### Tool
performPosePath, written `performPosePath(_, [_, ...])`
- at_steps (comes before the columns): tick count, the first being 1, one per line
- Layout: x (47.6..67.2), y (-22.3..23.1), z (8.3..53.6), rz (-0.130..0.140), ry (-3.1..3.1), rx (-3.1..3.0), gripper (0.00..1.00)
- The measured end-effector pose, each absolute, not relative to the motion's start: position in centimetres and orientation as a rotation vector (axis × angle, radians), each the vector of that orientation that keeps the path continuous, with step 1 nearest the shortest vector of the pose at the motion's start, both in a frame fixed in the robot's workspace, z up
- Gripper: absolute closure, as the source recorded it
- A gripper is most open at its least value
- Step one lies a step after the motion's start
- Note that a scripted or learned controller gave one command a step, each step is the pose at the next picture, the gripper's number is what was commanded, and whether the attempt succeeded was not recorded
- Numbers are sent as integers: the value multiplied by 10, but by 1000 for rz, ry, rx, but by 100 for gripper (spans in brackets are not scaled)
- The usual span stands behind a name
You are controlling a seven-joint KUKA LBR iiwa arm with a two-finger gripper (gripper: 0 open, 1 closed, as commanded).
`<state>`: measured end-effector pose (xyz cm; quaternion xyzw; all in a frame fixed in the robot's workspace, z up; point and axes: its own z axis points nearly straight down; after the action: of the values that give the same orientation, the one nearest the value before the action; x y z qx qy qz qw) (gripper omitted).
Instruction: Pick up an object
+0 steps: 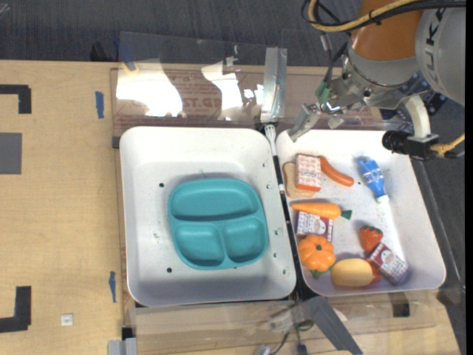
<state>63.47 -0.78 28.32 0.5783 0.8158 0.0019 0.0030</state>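
The tool (314,115) hangs above the far left corner of the right bin (429,220), at the end of the grey arm with its orange band that enters from the upper right. Whether the tool is wide or narrow cannot be told from this slant, since its tip is small and mixed up with cables and bright metal. Nothing appears to be carried beneath it. All the loose things lie in the right bin, toward the near side from the tool: a small red and white carton (308,172) is closest, almost straight below the tool in the picture, with a slim orange piece (337,174) just beside it and a blue tube (372,178) further right. Past these lie a carrot (318,210), a second small packet (315,227), a little pumpkin (316,253), a yellow potato-like lump (351,272), a strawberry (369,237) and a red wrapped packet (389,262). The carrot's long axis runs left to right across the bin. The left bin (140,198) bears a teal divided tray (216,222). The likeliest pick is the carton, which calls for a short move toward the near edge and then a descent.
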Motion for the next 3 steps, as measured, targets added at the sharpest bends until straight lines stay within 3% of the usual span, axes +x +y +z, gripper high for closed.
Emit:
performPosePath(1, [614,-79,179,-10,2602,1773,0])
performPosePath(2, [617,-107,103,12,2604,1728,0])
performPosePath(3, [546,-100,88,8,2533,1848,0])
